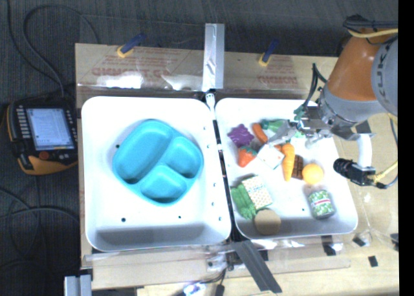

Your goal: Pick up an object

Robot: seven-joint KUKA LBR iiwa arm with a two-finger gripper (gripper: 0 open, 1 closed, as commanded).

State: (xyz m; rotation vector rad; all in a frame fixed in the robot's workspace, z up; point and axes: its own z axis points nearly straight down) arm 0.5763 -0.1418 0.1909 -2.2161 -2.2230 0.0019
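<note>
Nothing is lifted yet, as far as you can see: the hand hangs over the right bin, near the carrot and orange. You cannot tell its grip state. The pick remains.

Two bins sit side by side on the tabletop. The left bin holds a divided tray. The right bin holds small items (clustered together), the end effector over its far side.
</note>
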